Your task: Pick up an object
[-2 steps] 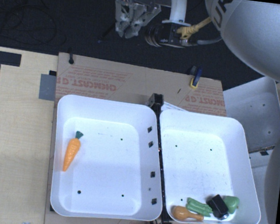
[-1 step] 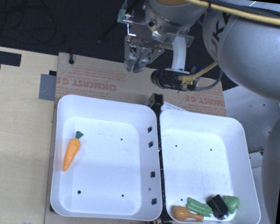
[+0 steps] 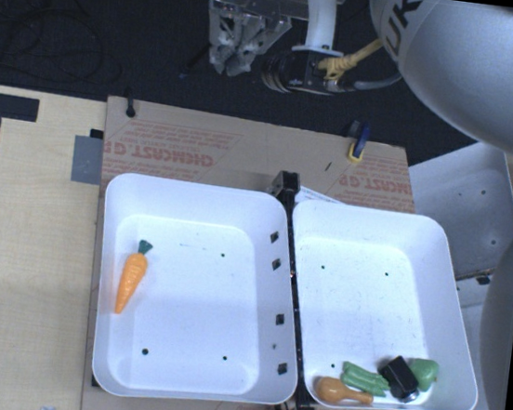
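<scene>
I could not tell the gripper [image 3: 240, 52] state; the crowded right bin [image 3: 455, 301] corner risked a fouled grasp, unlike the lone carrot [image 3: 131, 277].

Arm [image 3: 472, 59] cropped; hand [image 3: 239, 52] state unclear.

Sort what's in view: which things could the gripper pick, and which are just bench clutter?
Pickable:
carrot, left bin
green pods, black block, green piece, orange gourd, right bin

Clutter:
blue-yellow clamp
cardboard sheet
grey square
</scene>
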